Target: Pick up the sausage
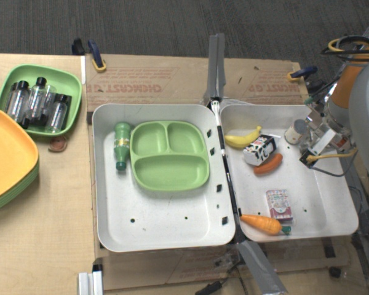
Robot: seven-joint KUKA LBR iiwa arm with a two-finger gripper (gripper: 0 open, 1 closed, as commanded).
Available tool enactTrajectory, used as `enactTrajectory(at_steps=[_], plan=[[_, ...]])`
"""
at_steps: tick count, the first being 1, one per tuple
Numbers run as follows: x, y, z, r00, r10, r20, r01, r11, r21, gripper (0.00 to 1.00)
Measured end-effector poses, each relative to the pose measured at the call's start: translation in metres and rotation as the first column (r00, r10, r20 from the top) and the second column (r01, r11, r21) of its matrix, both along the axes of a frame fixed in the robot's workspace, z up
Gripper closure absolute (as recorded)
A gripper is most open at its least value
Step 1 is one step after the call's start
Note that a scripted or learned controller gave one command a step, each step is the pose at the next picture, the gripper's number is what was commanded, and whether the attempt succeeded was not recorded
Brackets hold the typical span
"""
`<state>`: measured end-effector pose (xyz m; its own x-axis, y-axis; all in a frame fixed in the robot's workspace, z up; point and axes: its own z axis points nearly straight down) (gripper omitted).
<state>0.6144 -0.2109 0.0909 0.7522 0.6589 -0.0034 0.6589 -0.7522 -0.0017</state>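
Cardboard (190,82) covers the desk (37,244) under two shallow white bins, and beyond the desk's far edge lies dark grey carpet (172,11). Taking the right bin (332,208) as the landmark: the sausage (267,164), orange-red, lies in its far half, touching the near side of a black-and-white carton (259,149). A banana (242,137) lies just beyond that carton, toward the divider. Near the front rim of the right bin sit a carrot (261,224) and a small pink box (278,204), with bare white floor to their right. The pincer (317,141) hangs over the right bin's far right part, well apart from the sausage; whether it is released or clenched I cannot tell. A grey post (216,66) rises just beyond the right bin's far left corner. Left of the right bin, the left bin (166,220) holds a green divided plate (169,154) and a green bottle (122,145). Farther left stand a green tray of vials (40,100) and stacked orange plates (9,158).
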Motion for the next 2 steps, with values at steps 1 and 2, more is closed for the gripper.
enactTrajectory(at_steps=[1,2], plan=[[-0.043,-0.006,0.011,0.992,0.122,-0.001,-0.122,0.992,0.002,1.00],[-0.120,-0.001,0.033,0.958,0.287,0.001,-0.287,0.958,0.003,1.00]])
